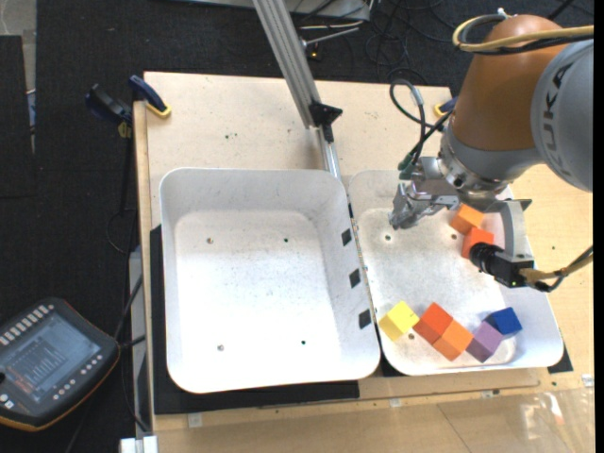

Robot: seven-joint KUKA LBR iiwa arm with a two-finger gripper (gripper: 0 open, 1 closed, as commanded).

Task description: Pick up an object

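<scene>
My wrist covers part of an orange block [466, 221] at the right bin's [543, 333] far side. My gripper [404, 213] hangs over the bin floor, fingers close together, nothing between them. Near edge: yellow block [399, 319], orange blocks [444, 329], purple block [485, 340], blue block [505, 321] (clustered, touching).

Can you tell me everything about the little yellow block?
The yellow block is a small cube with a plain, bright surface. It lies in the right bin, near the bin's front left corner, turned at a slant. An orange block sits right beside it. The gripper is farther back, well away from it.
</scene>
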